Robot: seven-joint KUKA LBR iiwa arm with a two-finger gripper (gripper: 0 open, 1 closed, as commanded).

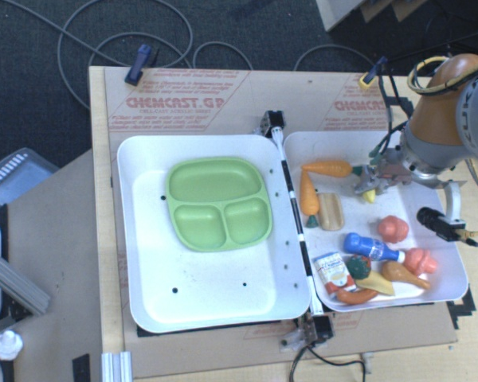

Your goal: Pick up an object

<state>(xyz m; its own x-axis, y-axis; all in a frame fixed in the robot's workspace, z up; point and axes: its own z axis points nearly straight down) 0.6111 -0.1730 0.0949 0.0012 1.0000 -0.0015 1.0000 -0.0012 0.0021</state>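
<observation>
Sitting in the left bin [143, 293] is a green divided plate [220, 203], its three compartments bare, placed toward the bin's 12 o'clock half. A black clip [273, 121] marks the seam between the bins at its 12 o'clock end.

The right bin [454, 289] holds the toys. Near its 9 o'clock wall stands an orange carrot [307, 195], lengthwise along the seam, with a tan bread slice [331, 211] just beside it at 3 o'clock. A second carrot [328, 167] lies crosswise toward 12 o'clock. At 6 o'clock sits a small printed packet [332, 268], with a red chili [355, 296] beneath it. A blue bottle [370, 247] lies in the middle, a red ball [393, 228] at its 2 o'clock, and a pink piece [421, 261] near the 4 o'clock rim, touching a brown drumstick [402, 274].

The gripper [373, 183] hangs low over the bin's 1 o'clock area, just right of the crosswise carrot; whether its tips are spread or closed cannot be told, and nothing is seen between them. The grey arm [440, 126] reaches in from 3 o'clock.
</observation>
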